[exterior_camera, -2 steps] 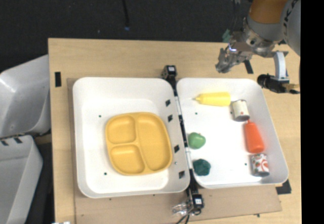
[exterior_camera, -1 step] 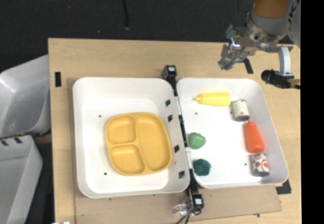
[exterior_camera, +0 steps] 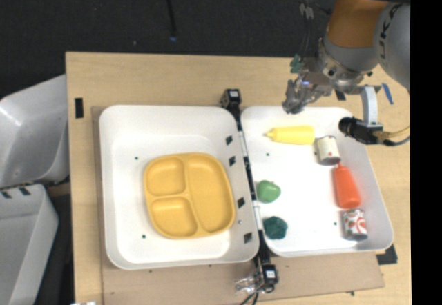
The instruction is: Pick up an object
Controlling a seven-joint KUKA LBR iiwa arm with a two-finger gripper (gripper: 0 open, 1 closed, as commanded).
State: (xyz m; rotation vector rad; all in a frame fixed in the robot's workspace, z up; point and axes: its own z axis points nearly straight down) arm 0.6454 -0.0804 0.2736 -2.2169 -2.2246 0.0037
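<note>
Dark floor around a light wooden table [exterior_camera: 83,76] carrying two shallow white bins side by side, clipped together along their shared edge.

Left bin [exterior_camera: 117,228]: one yellow divided plate [exterior_camera: 188,194] with three compartments, lying flat, roughly central, a little toward the near edge.

Right bin [exterior_camera: 307,245]: six small things.
- Yellow squeeze bottle [exterior_camera: 293,134] lying on its side near the far edge, nozzle toward the left bin.
- Small silver can [exterior_camera: 327,149] just beside it, toward the right edge, on its side.
- Orange bottle [exterior_camera: 347,186] along the right edge, lying lengthwise.
- Red-and-white can [exterior_camera: 355,223] at the near right corner, close to the orange bottle's near end.
- Light green rounded object [exterior_camera: 268,191] by the left wall of this bin, about midway.
- Dark green rounded object [exterior_camera: 275,228] just nearer than the light green one, apart from it.

Arm enters from the right, grey with orange band. Gripper [exterior_camera: 295,105] hangs over the far edge of the right bin, near its far left corner, above and just beyond the yellow squeeze bottle. Nothing seen between the jaws; whether they are spread or closed cannot be told at this angle. All objects rest on the bin floor.
</note>
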